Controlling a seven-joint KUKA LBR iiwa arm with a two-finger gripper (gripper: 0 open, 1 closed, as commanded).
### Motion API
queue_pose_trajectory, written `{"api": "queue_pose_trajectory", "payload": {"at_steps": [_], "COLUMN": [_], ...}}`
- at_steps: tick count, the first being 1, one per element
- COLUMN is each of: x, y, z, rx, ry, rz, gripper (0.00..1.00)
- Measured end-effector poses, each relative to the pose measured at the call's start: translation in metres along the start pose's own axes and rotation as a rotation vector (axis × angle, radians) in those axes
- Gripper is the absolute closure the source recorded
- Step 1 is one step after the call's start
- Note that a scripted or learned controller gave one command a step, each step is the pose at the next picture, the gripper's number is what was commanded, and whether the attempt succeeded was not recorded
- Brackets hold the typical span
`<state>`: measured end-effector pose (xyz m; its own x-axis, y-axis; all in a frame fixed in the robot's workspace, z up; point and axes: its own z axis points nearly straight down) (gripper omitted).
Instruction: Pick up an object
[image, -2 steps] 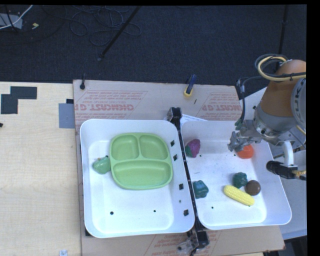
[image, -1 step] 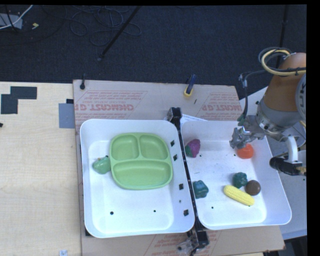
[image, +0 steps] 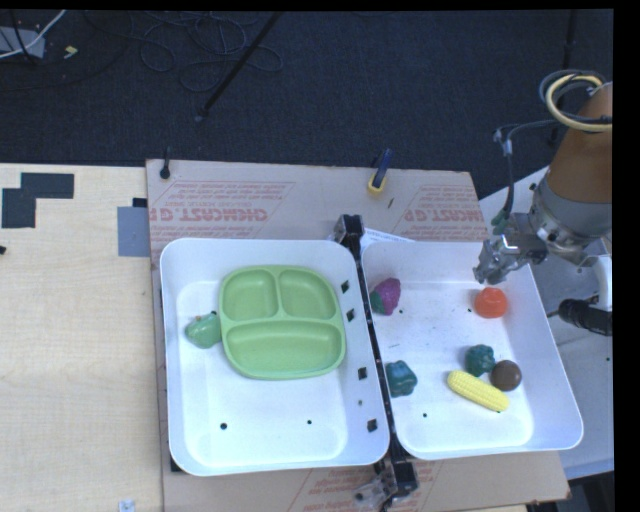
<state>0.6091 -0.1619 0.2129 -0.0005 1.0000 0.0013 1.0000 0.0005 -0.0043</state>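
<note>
— On the table (image: 70, 330), two white bins side by side. In the left bin (image: 190, 420): a green divided plate (image: 282, 322), lying flat, and a small green toy (image: 203, 330) touching the plate's left edge.

— And in the right bin (image: 545, 420)?

— Six small things, spread out. Near the divider, toward the back: a purple toy vegetable (image: 386, 295). Also near the divider, further forward: a dark teal lump (image: 401, 377). Toward the right wall: an orange ball (image: 490, 302) at the back, then a second teal lump (image: 479, 359), a brown ball (image: 506, 375) just beside it, and a yellow corn cob (image: 477, 390) lying at a slant, close under both.

— Where's the gripper?

— Over the back right part of the right bin, gripper (image: 492, 268) hanging just above and behind the orange ball, at the end of the arm (image: 575, 180) reaching in from the right.

— Pinching anything?

— Nothing seen between the fingers. Whether spread or pressed together: cannot tell, too small and dark.

— Anything else around?

— Under both bins, a sheet of brown cardboard (image: 260, 205) with red print. On its back edge, a blue and yellow clip (image: 380, 172). Beyond that, dark carpet (image: 350, 80) with black cables.
</note>
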Motion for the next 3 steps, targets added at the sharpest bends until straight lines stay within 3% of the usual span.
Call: {"api": "queue_pose_trajectory", "payload": {"at_steps": [3], "x": [0.103], "y": [0.016], "z": [-0.020], "rx": [-0.001], "ry": [-0.001], "rz": [0.001], "gripper": [1.00]}}
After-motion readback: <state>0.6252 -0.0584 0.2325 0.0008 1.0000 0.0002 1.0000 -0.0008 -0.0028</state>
